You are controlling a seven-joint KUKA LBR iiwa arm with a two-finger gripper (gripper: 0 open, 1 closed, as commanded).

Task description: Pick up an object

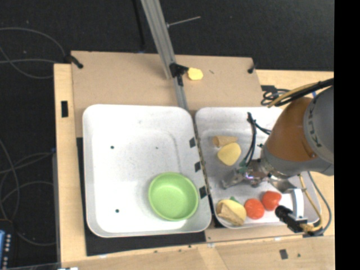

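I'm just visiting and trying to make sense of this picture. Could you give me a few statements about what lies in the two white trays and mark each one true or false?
1. The green bowl sits in the left bin. True.
2. Two red round objects lie in the right bin. True.
3. The green bowl is full of fruit. False: nothing is seen inside it.
4. The arm's gripper hangs over the left bin. False: it is over the right bin, near the pale yellow object.
5. A small yellow object lies on the bench outside both bins. True.
6. All the food-like objects are red. False: several in the right bin are yellow or tan.
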